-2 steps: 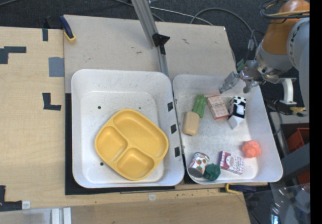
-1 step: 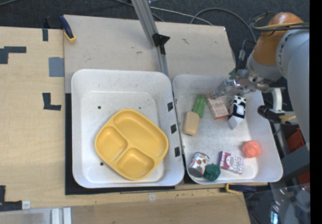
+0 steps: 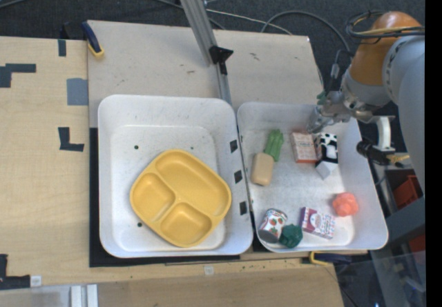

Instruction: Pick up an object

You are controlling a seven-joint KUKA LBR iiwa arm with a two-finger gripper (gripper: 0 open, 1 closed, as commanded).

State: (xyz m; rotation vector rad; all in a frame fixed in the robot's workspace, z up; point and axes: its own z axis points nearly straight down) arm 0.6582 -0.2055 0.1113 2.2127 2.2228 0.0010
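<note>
Camera view, near edge of the right bin (image 3: 366,233): a round patterned item (image 3: 273,221), a dark green piece (image 3: 291,236), a small purple-and-white carton (image 3: 318,222) and an orange lump (image 3: 345,203). Mid-bin: a tan block (image 3: 262,169), a green vegetable-shaped toy (image 3: 275,143), a red-and-white box (image 3: 303,147) and a black-and-white object (image 3: 328,150). The left bin (image 3: 110,161) holds a yellow divided tray (image 3: 181,196). At the far right-bin edge, the gripper (image 3: 322,119) hangs just beside the box; jaw state: cannot tell.
</note>
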